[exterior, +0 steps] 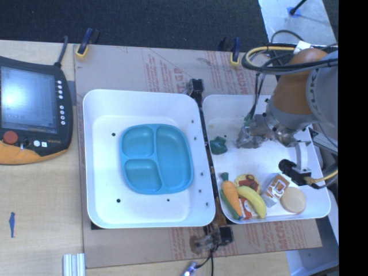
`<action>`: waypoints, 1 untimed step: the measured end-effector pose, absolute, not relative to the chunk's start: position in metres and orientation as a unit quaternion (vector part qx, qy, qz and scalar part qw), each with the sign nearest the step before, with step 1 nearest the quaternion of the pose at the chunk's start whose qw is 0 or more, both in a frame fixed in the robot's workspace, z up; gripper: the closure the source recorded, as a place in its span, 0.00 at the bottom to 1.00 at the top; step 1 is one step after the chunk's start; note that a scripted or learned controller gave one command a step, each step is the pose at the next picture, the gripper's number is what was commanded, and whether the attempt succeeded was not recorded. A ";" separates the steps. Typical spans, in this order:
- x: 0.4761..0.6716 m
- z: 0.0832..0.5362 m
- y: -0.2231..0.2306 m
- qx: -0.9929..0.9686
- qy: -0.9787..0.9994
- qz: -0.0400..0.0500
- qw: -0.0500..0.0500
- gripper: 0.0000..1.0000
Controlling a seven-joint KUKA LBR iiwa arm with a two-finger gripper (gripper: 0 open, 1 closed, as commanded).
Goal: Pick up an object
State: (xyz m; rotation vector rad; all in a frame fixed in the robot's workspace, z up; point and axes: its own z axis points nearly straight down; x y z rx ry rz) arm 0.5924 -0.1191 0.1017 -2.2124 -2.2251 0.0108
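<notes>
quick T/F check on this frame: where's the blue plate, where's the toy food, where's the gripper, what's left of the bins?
1. The blue plate lies in the left bin. True.
2. The banana lies on the blue plate. False: it is in the right bin, beside the carrot.
3. The gripper is over the right bin. True.
4. A tablet sits inside the left bin. False: it rests on the bench, left of the bins.

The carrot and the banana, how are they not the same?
The carrot is orange with a green top, while the banana is yellow. The carrot lies nearer the divider between the bins; the banana lies to its right in the camera view. The banana curves; the carrot looks straighter. Both lie slanted, side by side, in the right bin.
</notes>
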 end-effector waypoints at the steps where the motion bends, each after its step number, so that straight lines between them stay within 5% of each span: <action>1: 0.591 0.222 -0.058 -0.705 -0.709 0.000 0.000 1.00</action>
